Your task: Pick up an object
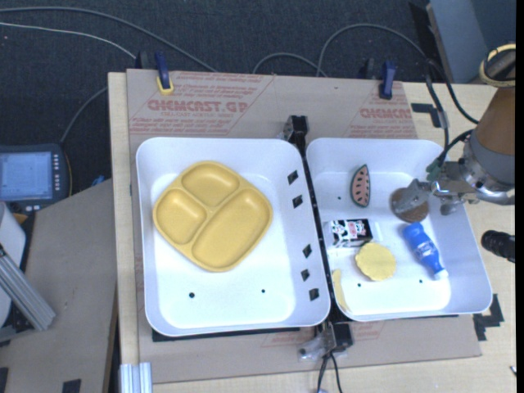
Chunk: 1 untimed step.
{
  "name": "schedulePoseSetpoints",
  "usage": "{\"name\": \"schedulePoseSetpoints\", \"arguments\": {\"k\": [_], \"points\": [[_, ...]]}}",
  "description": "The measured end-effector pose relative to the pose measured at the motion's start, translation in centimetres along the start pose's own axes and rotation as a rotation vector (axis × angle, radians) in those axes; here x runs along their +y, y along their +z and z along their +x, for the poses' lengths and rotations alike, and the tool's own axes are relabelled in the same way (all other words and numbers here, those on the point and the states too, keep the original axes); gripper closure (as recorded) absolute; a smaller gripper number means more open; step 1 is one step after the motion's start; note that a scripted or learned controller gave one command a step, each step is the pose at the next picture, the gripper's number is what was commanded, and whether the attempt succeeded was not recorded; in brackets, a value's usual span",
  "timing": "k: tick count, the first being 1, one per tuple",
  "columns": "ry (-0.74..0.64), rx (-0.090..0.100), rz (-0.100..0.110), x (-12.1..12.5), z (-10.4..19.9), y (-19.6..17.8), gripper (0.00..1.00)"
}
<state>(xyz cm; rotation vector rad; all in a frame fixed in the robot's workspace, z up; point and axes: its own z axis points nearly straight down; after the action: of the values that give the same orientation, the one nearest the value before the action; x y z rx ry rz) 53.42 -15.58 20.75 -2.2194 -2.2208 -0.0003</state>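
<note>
The right bin (397, 295) holds several small objects. A watermelon-slice toy (359, 185) lies near its back. A black-and-white packet (352, 232) is at the middle left, with a round yellow piece (376, 262) just in front of it. A blue bottle (423, 250) lies on its side toward the right. A thin yellow item (336, 290) rests against the bin's left wall. My gripper (411, 203) hangs over the right bin, just behind the blue bottle and right of the watermelon slice. It reaches in from the right on the grey arm (491, 158).
The left bin (237, 305) carries a yellow divided plate (213, 215). A black-clipped divider (304, 219) runs between the bins. Blue clamps (164, 76) hold the board at the back, and cables trail behind the bench.
</note>
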Motion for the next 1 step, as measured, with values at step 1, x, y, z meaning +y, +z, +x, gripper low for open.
{"name": "schedulePoseSetpoints", "arguments": {"k": [1], "points": [[0.001,0.001,0.005,0.33,-0.83,4.91,0.00]]}}
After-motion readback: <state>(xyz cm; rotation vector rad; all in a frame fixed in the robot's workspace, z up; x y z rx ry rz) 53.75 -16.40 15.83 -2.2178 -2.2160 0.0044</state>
